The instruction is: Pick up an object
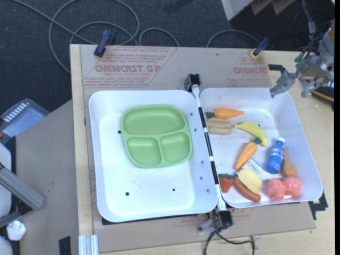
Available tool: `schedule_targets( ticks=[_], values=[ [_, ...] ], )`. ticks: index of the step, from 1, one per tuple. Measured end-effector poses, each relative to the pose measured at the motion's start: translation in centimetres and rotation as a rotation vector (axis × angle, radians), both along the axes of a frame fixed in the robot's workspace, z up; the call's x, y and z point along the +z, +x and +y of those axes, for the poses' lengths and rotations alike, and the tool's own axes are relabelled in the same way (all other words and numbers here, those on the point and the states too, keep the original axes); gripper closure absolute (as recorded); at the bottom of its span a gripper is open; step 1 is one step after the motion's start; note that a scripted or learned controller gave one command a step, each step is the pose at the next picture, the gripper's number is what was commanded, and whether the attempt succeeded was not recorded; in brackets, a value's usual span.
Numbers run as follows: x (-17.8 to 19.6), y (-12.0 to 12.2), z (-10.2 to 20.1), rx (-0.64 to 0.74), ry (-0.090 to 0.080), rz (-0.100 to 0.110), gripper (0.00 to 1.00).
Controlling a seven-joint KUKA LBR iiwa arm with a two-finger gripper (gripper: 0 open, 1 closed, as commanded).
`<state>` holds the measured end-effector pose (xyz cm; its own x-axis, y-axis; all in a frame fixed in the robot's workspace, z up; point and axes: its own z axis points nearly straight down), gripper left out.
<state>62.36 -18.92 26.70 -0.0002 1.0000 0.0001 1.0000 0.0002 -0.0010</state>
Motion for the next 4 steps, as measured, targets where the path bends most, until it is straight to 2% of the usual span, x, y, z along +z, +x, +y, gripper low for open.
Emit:
schedule_targets(
  ticks=[1, 2, 3, 4],
  values=[
    [-12.2, -2.7, 3.0, -0.001, 0.0, 0.001, 0.0],
    [-18.3, -7.1, 7.3, 0.0, 0.001, 0.001, 0.0],
    [-18.3, -9.8, 9.7, -0.001, 0.001, 0.002, 0.0],
    [-17.3, -9.8, 9.7, -0.002, 0.0, 0.0, 1.0]
  ],
)
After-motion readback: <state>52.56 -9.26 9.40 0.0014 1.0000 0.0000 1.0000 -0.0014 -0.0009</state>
